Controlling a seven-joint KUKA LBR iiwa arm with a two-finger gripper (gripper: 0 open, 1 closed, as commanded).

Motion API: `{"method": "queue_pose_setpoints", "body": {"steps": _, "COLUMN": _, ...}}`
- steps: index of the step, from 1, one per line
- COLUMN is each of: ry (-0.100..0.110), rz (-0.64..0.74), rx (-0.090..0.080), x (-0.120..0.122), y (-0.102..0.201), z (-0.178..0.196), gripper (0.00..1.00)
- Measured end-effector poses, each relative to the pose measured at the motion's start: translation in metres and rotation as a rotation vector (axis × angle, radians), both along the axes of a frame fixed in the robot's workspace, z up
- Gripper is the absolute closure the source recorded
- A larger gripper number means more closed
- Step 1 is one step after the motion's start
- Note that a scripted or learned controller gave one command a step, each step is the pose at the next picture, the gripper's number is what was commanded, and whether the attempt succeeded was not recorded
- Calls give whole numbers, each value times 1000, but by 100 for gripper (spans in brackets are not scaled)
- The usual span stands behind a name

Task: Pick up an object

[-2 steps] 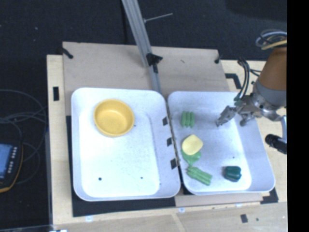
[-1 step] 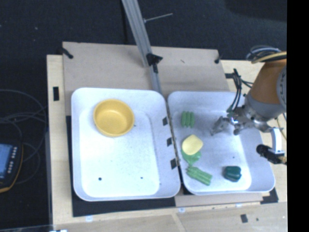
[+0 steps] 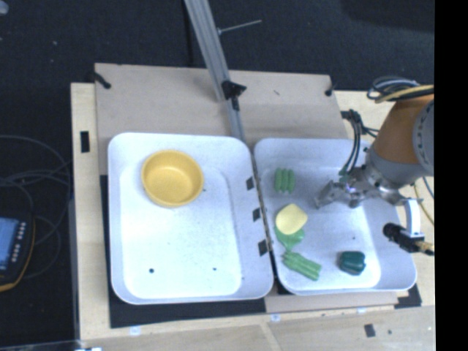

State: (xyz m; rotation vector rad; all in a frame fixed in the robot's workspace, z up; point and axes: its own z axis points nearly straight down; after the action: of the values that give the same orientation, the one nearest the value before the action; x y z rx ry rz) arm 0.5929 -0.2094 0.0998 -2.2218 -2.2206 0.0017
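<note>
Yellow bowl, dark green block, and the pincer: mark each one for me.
Yellow bowl (image 3: 172, 178): camera view, on its inner floor.
Dark green block (image 3: 352, 262): camera view, on its top face.
Pincer (image 3: 327, 196): camera view, at its fingertips.

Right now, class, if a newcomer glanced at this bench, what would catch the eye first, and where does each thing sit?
The yellow bowl stands out most, sitting in the far-left part of the left bin. Next comes the grey and orange arm reaching in from the right, its gripper low over the right bin. In that bin lie small green and yellow items beside the divide, among them a yellow-green piece.
</note>
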Motion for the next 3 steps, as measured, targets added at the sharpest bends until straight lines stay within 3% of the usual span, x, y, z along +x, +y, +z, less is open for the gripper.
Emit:
{"method": "queue_pose_setpoints", "body": {"steps": 1, "ry": -3, "rz": -1, "rx": 0, "x": 1, "y": -1, "z": 12, "gripper": 100}}
{"method": "queue_pose_setpoints", "body": {"steps": 3, "ry": -6, "rz": 0, "rx": -1, "x": 2, "y": -9, "z": 126, "gripper": 100}}
